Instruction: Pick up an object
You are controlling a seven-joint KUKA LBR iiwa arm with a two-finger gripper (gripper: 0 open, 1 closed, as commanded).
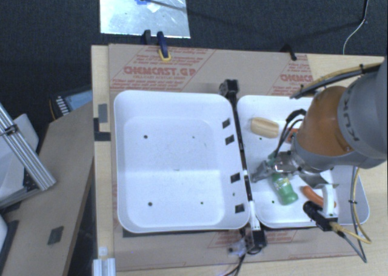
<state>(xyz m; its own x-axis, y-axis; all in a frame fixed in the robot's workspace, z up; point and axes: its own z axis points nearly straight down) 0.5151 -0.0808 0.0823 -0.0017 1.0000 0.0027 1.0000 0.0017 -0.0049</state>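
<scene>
My gripper point(271, 169) hangs low over the right bin point(262, 106), near its left wall, with the grey and orange arm reaching in from the right. A small green bottle point(284, 189) lies just below and to the right of the gripper, touching it or very close to it. An orange, carrot-like piece point(313, 194) lies to the right of the bottle, partly hidden under the wrist. A tan wooden cylinder point(265, 127) rests on its side at the back of the right bin, apart from the gripper.
The left bin point(130, 106) stands beside the right one, with a black divider strip point(237, 147) between them. Both sit on a cardboard sheet point(182, 68). A metal plate point(144, 0) lies beyond the bench's far edge.
</scene>
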